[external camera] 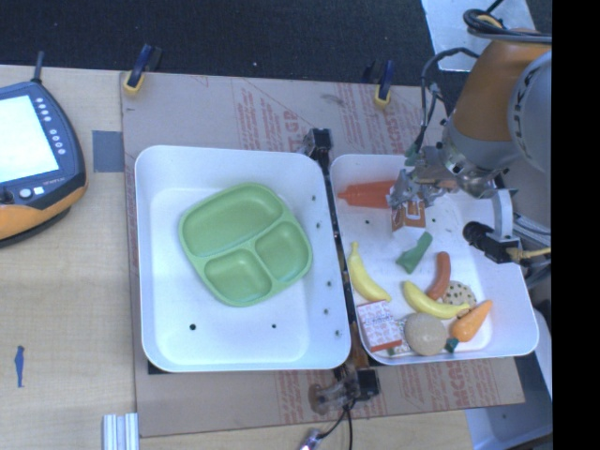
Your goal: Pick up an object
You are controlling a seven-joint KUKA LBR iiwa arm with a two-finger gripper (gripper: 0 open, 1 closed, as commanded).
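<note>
White plastic makes up both bins: the left bin holds a green divided plate, and the right bin holds the clutter. The arm reaches in from the right, and its gripper hangs over the far part of the right bin with a small orange-and-white carton pinched between its fingers. An orange bottle-like item lies just left of the gripper. Nearer in the bin lie a green piece, a sausage, two bananas, a carrot, a cookie (dotted), a beige round item and a red-printed card. A tablet controller rests on the bench at far left.
</note>
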